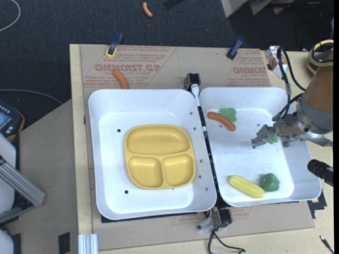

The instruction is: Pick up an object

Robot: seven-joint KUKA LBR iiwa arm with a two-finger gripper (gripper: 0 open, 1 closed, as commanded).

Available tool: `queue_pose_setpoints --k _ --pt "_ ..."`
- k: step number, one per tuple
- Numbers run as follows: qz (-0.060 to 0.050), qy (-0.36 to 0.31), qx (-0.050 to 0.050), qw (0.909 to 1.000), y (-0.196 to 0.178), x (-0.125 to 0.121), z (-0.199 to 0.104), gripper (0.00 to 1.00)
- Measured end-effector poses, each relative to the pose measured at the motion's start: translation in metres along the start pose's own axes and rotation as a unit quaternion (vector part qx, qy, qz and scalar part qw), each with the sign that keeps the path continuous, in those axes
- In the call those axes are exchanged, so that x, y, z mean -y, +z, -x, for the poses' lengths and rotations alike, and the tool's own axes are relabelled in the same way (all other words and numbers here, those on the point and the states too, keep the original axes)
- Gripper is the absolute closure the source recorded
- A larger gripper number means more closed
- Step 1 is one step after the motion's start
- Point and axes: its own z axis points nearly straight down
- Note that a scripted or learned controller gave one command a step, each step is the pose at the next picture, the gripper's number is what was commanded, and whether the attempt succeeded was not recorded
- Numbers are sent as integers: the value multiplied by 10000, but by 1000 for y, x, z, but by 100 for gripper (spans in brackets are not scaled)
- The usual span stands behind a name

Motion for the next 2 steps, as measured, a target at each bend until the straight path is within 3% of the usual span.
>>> queue_pose_setpoints --k 1,2 --pt "71 -17 12 10000 -7 -3 0 0" --pt "50 -13 4 10000 38 0 6 0"
